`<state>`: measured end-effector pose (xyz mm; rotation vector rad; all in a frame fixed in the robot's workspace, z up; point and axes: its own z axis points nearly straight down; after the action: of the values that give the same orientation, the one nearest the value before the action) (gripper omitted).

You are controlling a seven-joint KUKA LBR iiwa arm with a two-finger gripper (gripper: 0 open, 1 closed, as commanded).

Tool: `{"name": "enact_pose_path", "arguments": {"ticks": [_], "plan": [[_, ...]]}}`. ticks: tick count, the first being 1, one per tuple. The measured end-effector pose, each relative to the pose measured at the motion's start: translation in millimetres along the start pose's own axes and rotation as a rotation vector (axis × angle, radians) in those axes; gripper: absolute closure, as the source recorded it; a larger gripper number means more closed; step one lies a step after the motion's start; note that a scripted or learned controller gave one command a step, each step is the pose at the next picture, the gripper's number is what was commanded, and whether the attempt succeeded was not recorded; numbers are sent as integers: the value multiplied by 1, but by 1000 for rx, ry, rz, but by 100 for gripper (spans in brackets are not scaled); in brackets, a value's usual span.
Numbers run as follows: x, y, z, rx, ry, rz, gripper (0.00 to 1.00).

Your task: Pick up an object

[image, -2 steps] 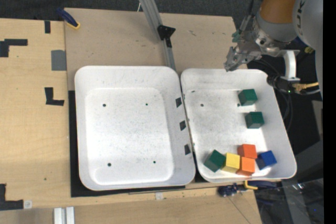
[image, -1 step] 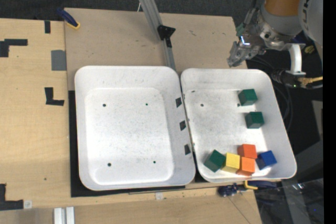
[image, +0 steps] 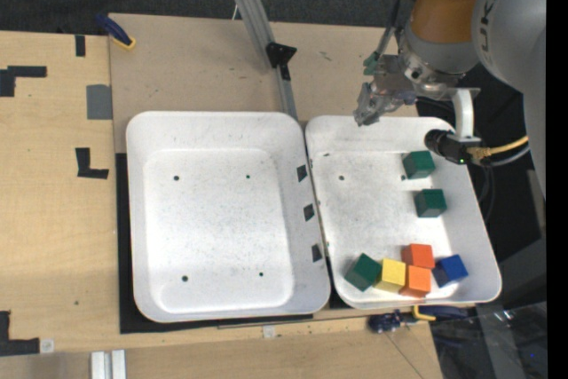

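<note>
The two-finger gripper (image: 366, 114), dark metal below the arm's orange band, hangs over the far rim of the right-hand shallow white plastic bin (image: 355, 191), its tips pointing down and leftward; they are small and dark against the rim, so I cannot tell how they are set, though nothing appears to sit under them. The candidates all lie in that bin: a dark green cube (image: 418, 163) nearest, a second green cube (image: 430, 202) just beyond it, and at the near edge a tight cluster of a green block (image: 363, 271), a yellow cube (image: 392, 272), two orange cubes (image: 417, 267) and a blue cube (image: 451, 269). To do the pick well, I would judge the nearest green cube the best target, since it stands apart with free sides, whereas the clustered blocks touch and leave little room. The left-hand white bin (image: 142, 191) lies alongside. The arm's upper links are cut off at the frame's edge, and the cluster's exact contacts are hard to make out.
</note>
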<state>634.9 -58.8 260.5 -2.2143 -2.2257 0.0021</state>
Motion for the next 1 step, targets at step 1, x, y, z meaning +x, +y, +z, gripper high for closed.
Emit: {"name": "enact_pose_path", "arguments": {"ticks": [1], "plan": [[41, -34, 12, 1, 0, 1, 100]]}}
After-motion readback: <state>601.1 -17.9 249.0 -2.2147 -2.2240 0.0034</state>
